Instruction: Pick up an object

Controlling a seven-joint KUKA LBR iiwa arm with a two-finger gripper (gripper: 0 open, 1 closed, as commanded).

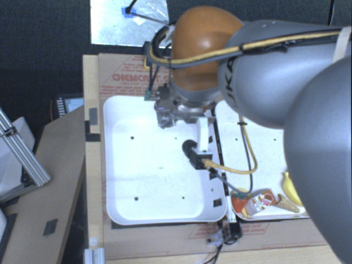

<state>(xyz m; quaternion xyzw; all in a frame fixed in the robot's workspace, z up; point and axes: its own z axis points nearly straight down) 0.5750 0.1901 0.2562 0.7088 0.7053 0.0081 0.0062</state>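
My gripper hangs over the far part of the left white bin, just under the orange wrist band. Nothing can be seen lying beneath it on the bin floor. In the right bin, at its near edge, lie a red and white packet, a yellow banana-shaped thing and a tan cone-shaped thing. The grey arm covers much of the right bin.
A brown cardboard sheet lies under both bins. A shiny foil sheet sits at the back. An aluminium frame stands at the left, off the bench.
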